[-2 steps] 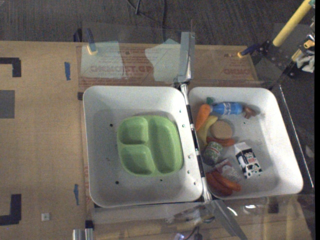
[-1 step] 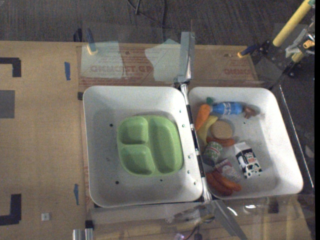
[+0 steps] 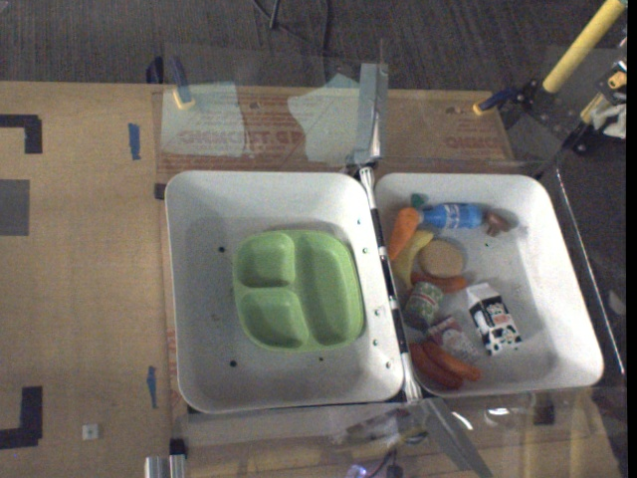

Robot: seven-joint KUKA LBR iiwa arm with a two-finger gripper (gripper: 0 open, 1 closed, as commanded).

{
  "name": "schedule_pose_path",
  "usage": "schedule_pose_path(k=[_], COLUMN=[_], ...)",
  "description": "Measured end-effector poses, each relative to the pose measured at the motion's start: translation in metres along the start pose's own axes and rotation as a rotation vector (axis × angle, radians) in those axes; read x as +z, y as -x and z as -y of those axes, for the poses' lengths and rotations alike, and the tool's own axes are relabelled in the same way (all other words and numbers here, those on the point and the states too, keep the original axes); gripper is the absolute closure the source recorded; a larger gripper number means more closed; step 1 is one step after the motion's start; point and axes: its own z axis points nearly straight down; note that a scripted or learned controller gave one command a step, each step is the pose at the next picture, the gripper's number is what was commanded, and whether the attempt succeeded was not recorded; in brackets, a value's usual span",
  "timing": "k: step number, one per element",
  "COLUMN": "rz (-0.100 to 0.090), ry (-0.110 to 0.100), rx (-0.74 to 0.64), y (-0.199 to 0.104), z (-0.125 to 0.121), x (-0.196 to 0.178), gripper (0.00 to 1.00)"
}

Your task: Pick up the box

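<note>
The box point(image 3: 495, 319) is a small white carton with black cow patches. It lies in the right bin point(image 3: 557, 267), a little right of that bin's pile of toy food. Its top end points toward the back of the bin. Nothing is touching it from above.
Left of the box lie a carrot point(image 3: 403, 230), a blue bottle point(image 3: 450, 215), a round bun point(image 3: 441, 259), a small can point(image 3: 424, 302) and sausages point(image 3: 444, 362). The left bin point(image 3: 199, 217) holds a green divided tray point(image 3: 297, 289). A yellow-handled tool point(image 3: 585, 38) stands at the back right.
</note>
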Motion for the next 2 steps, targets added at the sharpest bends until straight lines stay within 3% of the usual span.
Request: schedule_pose_path(k=[1, 2], rz=[0.000, 0.001], ry=[-0.001, 0.003], rx=[-0.001, -0.005], y=[-0.001, -0.002], z=[0.001, 0.001], x=[0.000, -0.011], gripper=[0.00, 1.00])
